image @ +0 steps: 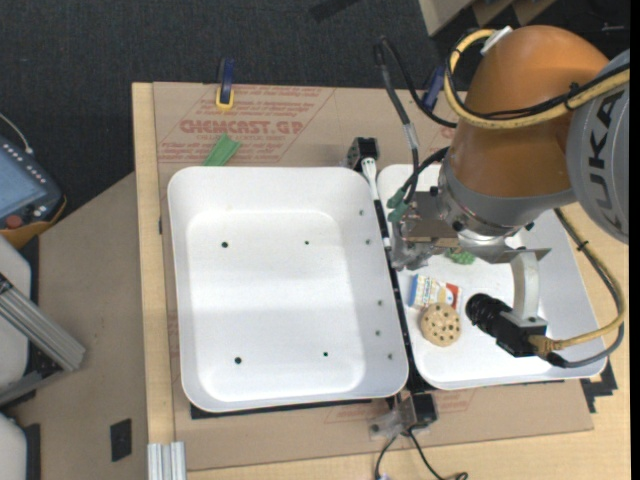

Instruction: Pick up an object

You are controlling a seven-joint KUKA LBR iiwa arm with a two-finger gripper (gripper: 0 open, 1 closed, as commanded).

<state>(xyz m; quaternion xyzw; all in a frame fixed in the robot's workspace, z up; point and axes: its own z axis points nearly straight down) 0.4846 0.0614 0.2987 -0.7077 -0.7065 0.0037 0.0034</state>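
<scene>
The arm's orange and grey wrist hangs over the right bin (pixel 575 273) and covers most of it. My gripper (pixel 412 251) reaches down at that bin's left side, close to the wall between the two bins. Just below it lies a small white packet with blue and red print (pixel 432 291). A round tan cookie-like piece (pixel 440 325) rests in front of the packet. A bit of green (pixel 462 258) peeks out under the wrist. Nothing is seen between the fingers.
The left bin (pixel 275 283) is a shallow white tray with small dark holes. A black cylindrical part with a cable (pixel 500 323) hangs from the arm over the right bin. Both bins sit on a cardboard sheet (pixel 250 118); clamps hold its edges.
</scene>
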